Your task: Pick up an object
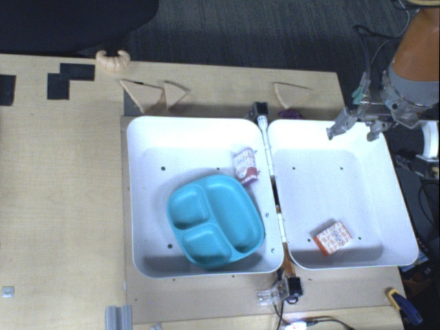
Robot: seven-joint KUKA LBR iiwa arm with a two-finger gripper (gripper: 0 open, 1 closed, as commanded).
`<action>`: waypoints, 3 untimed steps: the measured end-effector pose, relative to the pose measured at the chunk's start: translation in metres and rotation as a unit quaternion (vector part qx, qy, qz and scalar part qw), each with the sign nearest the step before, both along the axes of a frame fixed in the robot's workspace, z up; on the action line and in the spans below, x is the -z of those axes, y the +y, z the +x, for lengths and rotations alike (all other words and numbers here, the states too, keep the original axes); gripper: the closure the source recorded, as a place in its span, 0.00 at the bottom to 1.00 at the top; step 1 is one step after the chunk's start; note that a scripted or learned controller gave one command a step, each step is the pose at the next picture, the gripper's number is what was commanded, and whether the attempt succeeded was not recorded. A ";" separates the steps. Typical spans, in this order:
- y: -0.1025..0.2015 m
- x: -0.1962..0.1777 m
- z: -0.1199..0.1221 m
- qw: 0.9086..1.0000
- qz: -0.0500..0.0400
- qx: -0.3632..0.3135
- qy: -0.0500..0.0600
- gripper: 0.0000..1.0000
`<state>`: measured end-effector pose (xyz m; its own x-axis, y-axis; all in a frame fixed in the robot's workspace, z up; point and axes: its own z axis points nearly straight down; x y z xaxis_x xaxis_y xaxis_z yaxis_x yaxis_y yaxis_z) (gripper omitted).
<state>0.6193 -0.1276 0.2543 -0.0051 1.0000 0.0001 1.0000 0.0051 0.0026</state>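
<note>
Near the front wall of the right bin (385,184) lies a small orange-and-white box (333,237), flat on the floor, well apart from the walls; it looks light and stiff, probably cardboard, so likely easy to pinch across its short sides; the pincer (352,124) hangs over that bin's back edge, fingers spread, nothing between them. Left of the right bin, the other bin (148,184) holds a blue tray (216,220), broad and smooth, awkward to grip, and a small packet (245,165), probably soft and crinkly.
</note>
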 end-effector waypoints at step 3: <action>0.073 -0.154 -0.026 1.000 0.000 -0.001 0.000 0.00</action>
